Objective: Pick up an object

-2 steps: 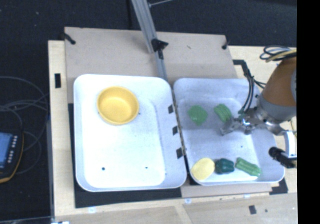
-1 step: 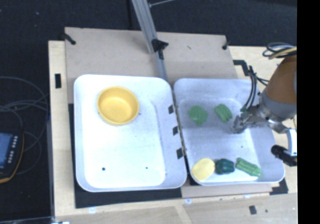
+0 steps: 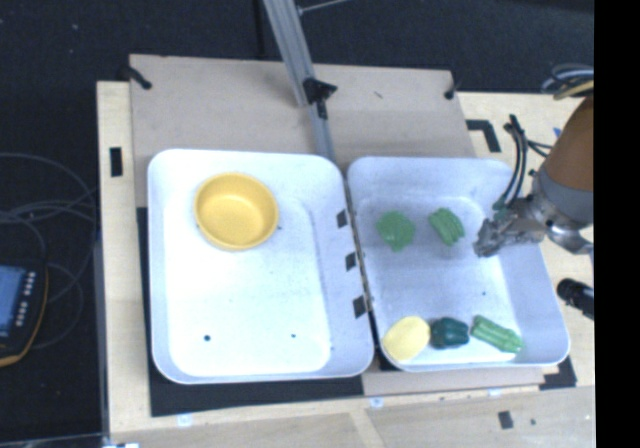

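The left bin (image 3: 170,266) holds one thing, a yellow bowl (image 3: 236,210), up toward its 10 o'clock corner. The right bin (image 3: 530,276) holds the rest: a green lump (image 3: 395,230) and a second green piece (image 3: 447,226) side by side near 12 o'clock, apart from each other, and a row along the 6 o'clock wall — a yellow ball (image 3: 406,337), a dark green piece (image 3: 449,333) touching or nearly touching it, and a ridged green piece (image 3: 496,334) just beside that.

What could go wrong: the bottom row is crowded against the wall, so a descent there may land on two things at once or jam a finger on the rim. The two upper pieces look small and rounded; a slightly off-centre close would likely squirt one sideways.

The gripper (image 3: 497,234) sits at about 3 o'clock in the right bin, near the second green piece but not on it. Whether it hovers above the bin floor or touches it is unclear. Nothing shows between its fingers; how far open it is I cannot tell — it is too small and blurred.
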`<state>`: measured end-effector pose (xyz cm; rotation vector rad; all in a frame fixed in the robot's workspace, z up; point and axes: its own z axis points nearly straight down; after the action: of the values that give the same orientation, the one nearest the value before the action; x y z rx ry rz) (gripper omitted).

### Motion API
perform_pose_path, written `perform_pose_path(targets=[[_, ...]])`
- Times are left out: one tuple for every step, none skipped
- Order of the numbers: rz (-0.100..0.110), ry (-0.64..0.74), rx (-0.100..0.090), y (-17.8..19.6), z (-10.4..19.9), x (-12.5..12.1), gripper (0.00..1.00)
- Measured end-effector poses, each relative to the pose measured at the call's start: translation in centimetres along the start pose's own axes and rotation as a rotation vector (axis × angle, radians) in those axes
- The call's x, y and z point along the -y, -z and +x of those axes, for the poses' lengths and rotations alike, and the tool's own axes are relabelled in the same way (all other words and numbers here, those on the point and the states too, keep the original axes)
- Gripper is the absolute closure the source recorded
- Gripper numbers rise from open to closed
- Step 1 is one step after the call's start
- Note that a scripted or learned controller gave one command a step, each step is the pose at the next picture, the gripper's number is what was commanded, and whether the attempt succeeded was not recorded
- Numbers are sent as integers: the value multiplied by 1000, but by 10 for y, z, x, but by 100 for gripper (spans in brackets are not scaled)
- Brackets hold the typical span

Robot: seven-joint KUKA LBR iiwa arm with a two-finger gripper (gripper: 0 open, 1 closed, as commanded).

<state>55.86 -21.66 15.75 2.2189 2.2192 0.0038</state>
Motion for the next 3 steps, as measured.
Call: perform_pose_path(targets=[[-1, 0, 0, 51, 6, 6, 100], [-1, 0, 1, 103, 6, 4, 100], [2, 4, -1, 111, 57, 15, 100]])
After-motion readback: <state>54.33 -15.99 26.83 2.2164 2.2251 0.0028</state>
